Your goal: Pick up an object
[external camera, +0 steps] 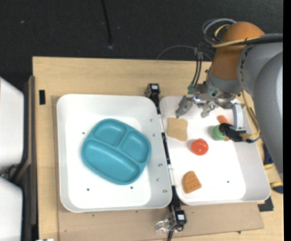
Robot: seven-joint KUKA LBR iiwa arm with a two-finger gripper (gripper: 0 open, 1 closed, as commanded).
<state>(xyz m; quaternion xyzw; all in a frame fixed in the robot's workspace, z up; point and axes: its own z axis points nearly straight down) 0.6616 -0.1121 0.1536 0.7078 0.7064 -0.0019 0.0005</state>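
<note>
Fingers (pixel 183 108) look spread open with nothing between them. Gripper (pixel 194 107) hangs over the far end of the right bin (pixel 246 185), no contact with any object that you can confirm.

Landmark: the red ball (pixel 199 147), mid-bin.

- Tan slice (pixel 177 128): just left of the ball and slightly farther back, against the bin's left wall. Closest thing to the fingers, just below the left fingertip. Looks like a flat bread-type piece, probably light foam or plastic. It lies low, so you'd have to pinch across its narrow width at the edges; a top-down close may just skate over it.
- Red ball: round, likely smooth and light. It'll roll if the fingers land off-centre. Take it across the equator, centred.
- Green piece with an orange bit (pixel 219 130): right of the ball, near the wrist cabling. Small, shape unclear.
- Brown chunk (pixel 191 181): in front of the ball, toward the near rim. Lumpy, likely the easiest grip; squeeze across its short side.

The left bin (pixel 70 185) holds a blue divided plate (pixel 116 150), well left of the ball. Not a sensible target: wide, shallow rim.
</note>
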